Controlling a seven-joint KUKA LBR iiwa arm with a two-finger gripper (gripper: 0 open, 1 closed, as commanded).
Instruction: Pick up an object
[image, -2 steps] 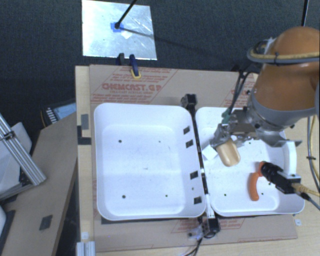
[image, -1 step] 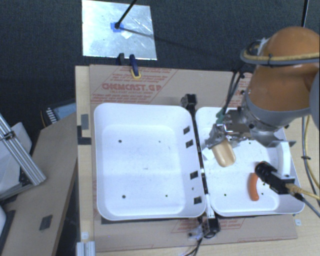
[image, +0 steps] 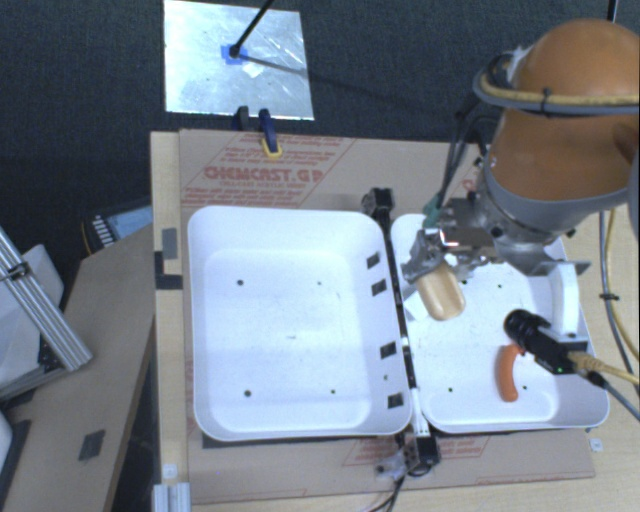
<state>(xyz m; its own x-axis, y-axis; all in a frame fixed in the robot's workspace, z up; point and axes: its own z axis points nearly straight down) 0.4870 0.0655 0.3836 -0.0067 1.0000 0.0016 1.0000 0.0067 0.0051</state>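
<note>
Looked down at a slant on a bench covered by a brown cardboard sheet (image: 300, 165) with red lettering. Found, at far left, a silver aluminium rail (image: 35, 310) angled off the edge. Noted above the cardboard a shiny square metal plate (image: 238, 55), and just below it a blue clamp (image: 268, 128) with a yellow tip.

Found the left bin (image: 290, 330), shallow and white, across the left half of the cardboard, with small black clips (image: 380, 288) along the seam shared with its neighbour. Found the right bin (image: 470, 400) pressed against it, side by side.

Saw the gripper (image: 432, 262) lowered over the right bin's upper left corner, close to the seam, under the grey-and-orange arm (image: 570, 120) reaching in from the right. Could not tell how wide the jaws stood, nor whether anything sat clasped between them.

Spotted a tan cylinder (image: 440, 297), cork-like and tilted, directly below the gripper, its upper end touching the metal or just short of it. Could not judge which, nor whether lifted or resting on the bin floor.

Spotted, further right and lower, an orange sausage-shaped object (image: 508, 373) lying on the bin floor, well apart from the gripper.
</note>
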